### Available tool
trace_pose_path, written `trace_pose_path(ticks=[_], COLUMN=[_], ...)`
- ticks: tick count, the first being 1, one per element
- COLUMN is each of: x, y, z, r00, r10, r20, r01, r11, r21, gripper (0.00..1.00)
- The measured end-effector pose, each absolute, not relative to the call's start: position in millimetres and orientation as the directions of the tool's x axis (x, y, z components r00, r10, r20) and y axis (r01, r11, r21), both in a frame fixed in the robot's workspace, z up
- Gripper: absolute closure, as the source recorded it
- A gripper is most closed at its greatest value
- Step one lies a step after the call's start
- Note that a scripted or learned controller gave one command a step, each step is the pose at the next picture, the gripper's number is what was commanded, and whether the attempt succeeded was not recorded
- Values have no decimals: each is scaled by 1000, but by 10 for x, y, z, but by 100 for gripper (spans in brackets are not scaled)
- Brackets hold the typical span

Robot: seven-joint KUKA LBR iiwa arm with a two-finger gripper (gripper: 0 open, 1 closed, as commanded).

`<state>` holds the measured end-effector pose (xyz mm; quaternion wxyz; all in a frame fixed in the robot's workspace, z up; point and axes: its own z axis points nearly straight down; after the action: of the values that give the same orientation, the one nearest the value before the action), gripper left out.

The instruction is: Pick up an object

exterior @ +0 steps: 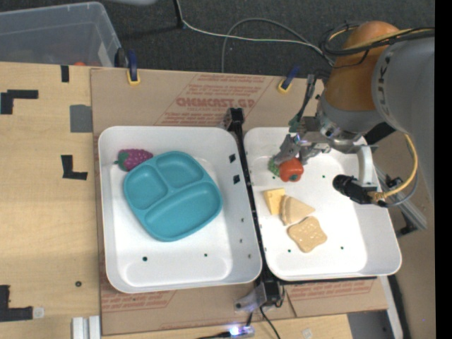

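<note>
A: Bench seen from above at a slant, bearing two shallow white bins side by side. In the left bin [113, 210]: a teal plastic divided plate [172, 194], with a small purple toy bunch of grapes [133, 158] touching its upper left rim.

B: And the right bin [374, 239]?

A: Near its upper left part, a small red toy tomato with a green leafy top [288, 169]. Below that, a yellow toy cheese wedge [275, 200], a tan triangular toy bread piece [296, 208] and a tan toy cracker slice [307, 234], close together. Grey arm with an orange band reaching in from the right.

B: Gripper [296, 152] position?

A: Directly above and just to the right of the tomato, touching or almost touching it. Finger spread impossible to judge: dark metal overlapping the toy. No clear sign of the tomato between them.

B: Key relation for the next move?

A: Tomato lying just down and left of the fingertips, leafy end pointing left, long axis roughly left to right. Likely only a short descent needed, then closing across the narrow side.
</note>
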<state>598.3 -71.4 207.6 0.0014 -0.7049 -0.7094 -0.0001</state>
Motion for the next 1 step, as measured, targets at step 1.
trace_pose_path(ticks=[1], x=[5848], y=[-297], z=[2135], r00=[-6], r10=[1000], r20=[2], r01=[1000], r11=[6], r21=[-3], gripper=[100])
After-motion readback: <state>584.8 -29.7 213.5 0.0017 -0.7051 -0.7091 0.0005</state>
